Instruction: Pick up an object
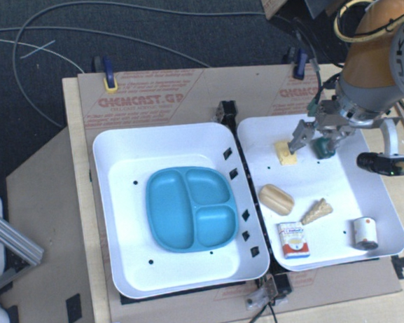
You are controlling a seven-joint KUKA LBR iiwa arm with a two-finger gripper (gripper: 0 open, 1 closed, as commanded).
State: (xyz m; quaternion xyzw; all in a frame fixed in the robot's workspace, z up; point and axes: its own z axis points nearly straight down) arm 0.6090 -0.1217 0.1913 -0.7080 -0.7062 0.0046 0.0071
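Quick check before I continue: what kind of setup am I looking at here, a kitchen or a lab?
Most likely a robotics lab bench, not a kitchen: two white bins clamped to a board, loose cables on dark carpet, and toy-like food items such as a bread roll and a blue divided plate.

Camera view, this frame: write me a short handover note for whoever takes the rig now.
Hand: low over the right bin, beside the yellow cheese block; I cannot tell whether it grips anything.
Right bin: cheese block, bread roll, tan wedge, small red-and-white box, grey can.
Left bin: blue divided plate.
Done: no lifted object seen.
Left: grasp one object, likely the cheese block, and raise it.
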